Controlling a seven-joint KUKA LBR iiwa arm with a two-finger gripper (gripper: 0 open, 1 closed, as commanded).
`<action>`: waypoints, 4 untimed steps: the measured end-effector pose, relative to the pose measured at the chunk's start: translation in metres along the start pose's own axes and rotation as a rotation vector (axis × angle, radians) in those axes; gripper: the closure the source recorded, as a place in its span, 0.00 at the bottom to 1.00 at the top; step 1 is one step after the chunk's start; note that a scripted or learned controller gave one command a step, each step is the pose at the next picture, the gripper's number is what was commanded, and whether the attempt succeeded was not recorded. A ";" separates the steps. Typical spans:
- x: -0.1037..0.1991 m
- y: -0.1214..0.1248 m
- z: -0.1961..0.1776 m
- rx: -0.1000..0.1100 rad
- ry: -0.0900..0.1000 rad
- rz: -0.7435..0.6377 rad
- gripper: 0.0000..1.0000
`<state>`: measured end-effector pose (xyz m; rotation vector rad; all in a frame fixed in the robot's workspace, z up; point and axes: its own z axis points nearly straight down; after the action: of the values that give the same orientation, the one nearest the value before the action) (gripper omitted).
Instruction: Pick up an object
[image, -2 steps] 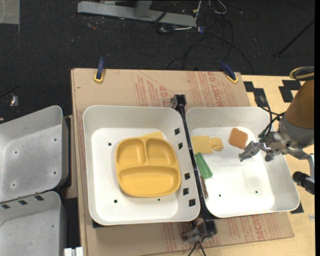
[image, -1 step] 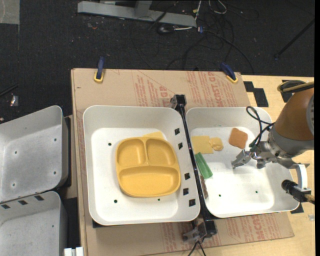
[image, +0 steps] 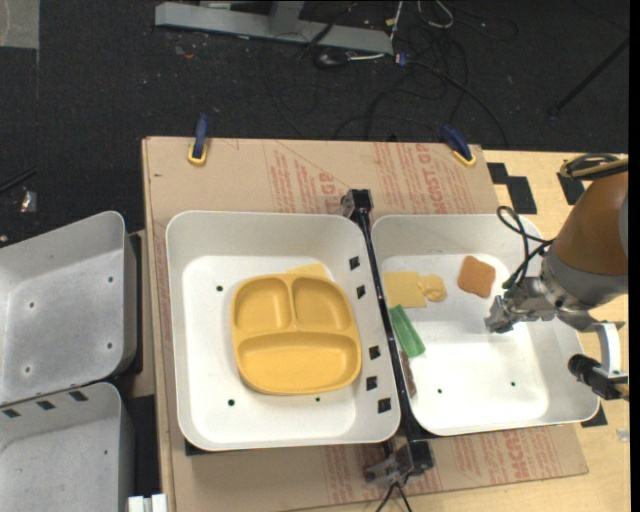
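A yellow divided tray (image: 296, 334) is being carried flat in the left bin (image: 190, 250), with a pale yellow sheet (image: 312, 271) showing from under its far edge. In the right bin (image: 480, 415) three loose things are being kept toward the far left: a pale yellow flat piece (image: 410, 289), an orange block (image: 477, 276) near it to the right, and a green strip (image: 406, 331) lying just beside the divider between the bins. The gripper (image: 500, 319) is being held low over the right bin, near the orange block but apart from it — nothing is seen between the fingers, and whether they are spread or clenched cannot be told. The near half of the right bin's floor is being left bare. The arm (image: 592, 245) is crossing the bin's right rim. The desk (image: 260, 165) is lined with cardboard, clamped at the far edge by two clips (image: 199, 141) — one toward each corner.
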<state>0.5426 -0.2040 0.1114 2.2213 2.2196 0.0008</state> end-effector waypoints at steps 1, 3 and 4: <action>0.009 0.006 -0.050 -0.003 -0.001 -0.004 1.00; 0.008 0.010 -0.142 -0.003 -0.001 -0.004 1.00; 0.072 0.016 -0.137 0.002 0.003 -0.009 1.00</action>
<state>0.5587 -0.1320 0.2482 2.2140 2.2314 0.0019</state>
